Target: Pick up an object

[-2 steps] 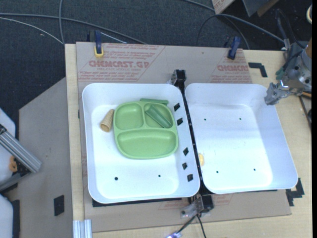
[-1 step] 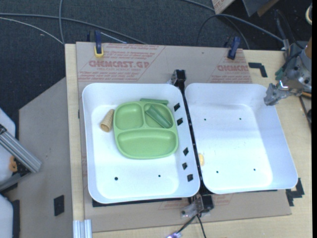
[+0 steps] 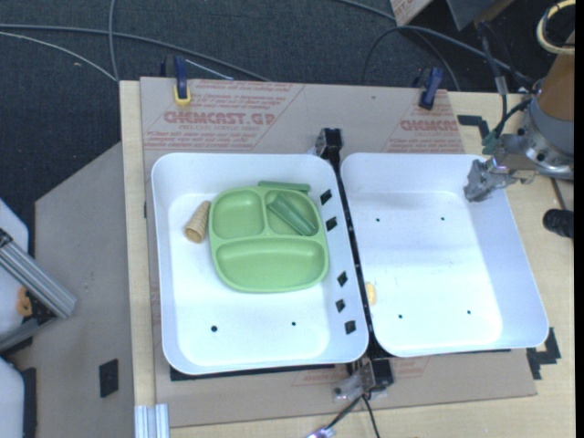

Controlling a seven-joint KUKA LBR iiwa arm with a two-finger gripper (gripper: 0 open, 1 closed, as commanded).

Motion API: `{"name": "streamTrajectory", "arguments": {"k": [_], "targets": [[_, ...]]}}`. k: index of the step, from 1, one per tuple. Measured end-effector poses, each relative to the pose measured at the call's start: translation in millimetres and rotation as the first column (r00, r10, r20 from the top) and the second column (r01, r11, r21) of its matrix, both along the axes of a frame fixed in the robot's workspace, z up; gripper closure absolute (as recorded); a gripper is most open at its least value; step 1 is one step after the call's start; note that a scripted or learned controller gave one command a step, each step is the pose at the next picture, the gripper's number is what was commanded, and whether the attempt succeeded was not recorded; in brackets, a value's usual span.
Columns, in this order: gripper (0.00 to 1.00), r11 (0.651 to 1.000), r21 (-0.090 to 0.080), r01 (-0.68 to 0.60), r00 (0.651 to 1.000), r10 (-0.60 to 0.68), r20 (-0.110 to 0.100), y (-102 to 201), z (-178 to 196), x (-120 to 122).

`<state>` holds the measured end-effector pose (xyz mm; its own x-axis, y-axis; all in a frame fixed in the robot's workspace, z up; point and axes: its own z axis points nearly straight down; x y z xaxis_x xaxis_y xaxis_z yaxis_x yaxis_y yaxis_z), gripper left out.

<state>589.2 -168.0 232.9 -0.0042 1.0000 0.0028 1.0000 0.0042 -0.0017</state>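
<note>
— What do we have on the bench?

— Two shallow white bins side by side, the left bin (image 3: 182, 336) and the right bin (image 3: 511, 308), on a brown board (image 3: 246, 108) printed with red lettering.

— And around them?

— Two blue-and-yellow clamps (image 3: 182, 78) (one at each far corner) grip the board, and we see grey cables (image 3: 119, 26) trailing across the dark floor (image 3: 64, 99).

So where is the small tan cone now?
The small tan cone lies in the left white bin, just left of the green divided plastic plate.
</note>
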Motion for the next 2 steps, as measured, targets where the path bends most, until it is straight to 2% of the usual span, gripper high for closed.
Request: {"name": "streamTrajectory", "arguments": {"k": [2], "targets": [[1.00, 1.000, 0.001, -0.002, 1.000, 0.002, -0.001, 117.6, 2.8, -42.0]]}}
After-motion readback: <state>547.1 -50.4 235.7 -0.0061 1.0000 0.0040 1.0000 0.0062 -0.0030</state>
